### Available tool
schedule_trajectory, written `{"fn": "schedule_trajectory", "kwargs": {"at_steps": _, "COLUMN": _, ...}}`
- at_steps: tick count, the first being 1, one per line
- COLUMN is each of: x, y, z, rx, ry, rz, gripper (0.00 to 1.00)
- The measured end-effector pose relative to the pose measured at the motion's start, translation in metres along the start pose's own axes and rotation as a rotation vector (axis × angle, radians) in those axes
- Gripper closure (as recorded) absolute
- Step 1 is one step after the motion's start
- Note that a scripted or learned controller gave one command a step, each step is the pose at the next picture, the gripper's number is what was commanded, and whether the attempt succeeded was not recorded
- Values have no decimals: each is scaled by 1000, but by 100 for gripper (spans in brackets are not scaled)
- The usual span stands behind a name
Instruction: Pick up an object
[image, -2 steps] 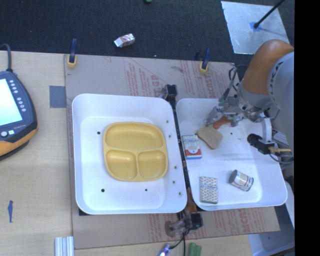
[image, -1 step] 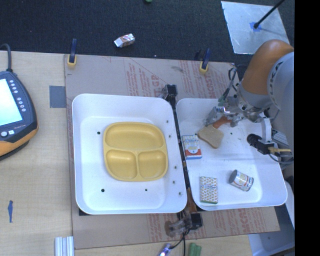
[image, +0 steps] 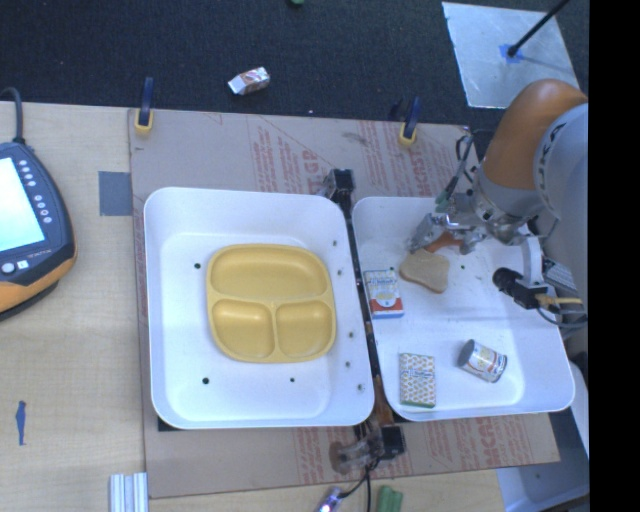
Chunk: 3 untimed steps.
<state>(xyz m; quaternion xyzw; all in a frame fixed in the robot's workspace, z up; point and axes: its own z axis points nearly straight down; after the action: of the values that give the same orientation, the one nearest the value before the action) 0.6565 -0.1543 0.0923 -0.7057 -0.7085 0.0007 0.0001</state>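
Observation:
The right bin (image: 540, 400) holds a tan bread-like piece (image: 426, 270), a small white and red carton (image: 382, 294), a green patterned packet (image: 417, 379) and a small tin can (image: 484, 361) lying on its side. My gripper (image: 437, 232) hangs at the far end of this bin, just above and behind the tan piece. Nothing shows between its fingers. In the left bin (image: 165, 300) lies a yellow divided tray (image: 271, 301).
A teach pendant (image: 28, 225) rests on the bench at the far left. Clamps (image: 146, 108) hold the cardboard at the back. A crumpled wrapper (image: 249, 81) lies on the dark floor beyond the bench. The arm's grey body (image: 545, 170) overhangs the right bin's far right corner.

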Motion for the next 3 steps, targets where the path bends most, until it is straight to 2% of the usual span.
{"fn": "schedule_trajectory", "kwargs": {"at_steps": 2, "x": 6, "y": 0, "z": 0, "rx": 2, "ry": 1, "rz": 0, "gripper": 0}}
{"fn": "schedule_trajectory", "kwargs": {"at_steps": 3, "x": 35, "y": 0, "z": 1, "rx": 5, "ry": 0, "rz": -2, "gripper": 0}}
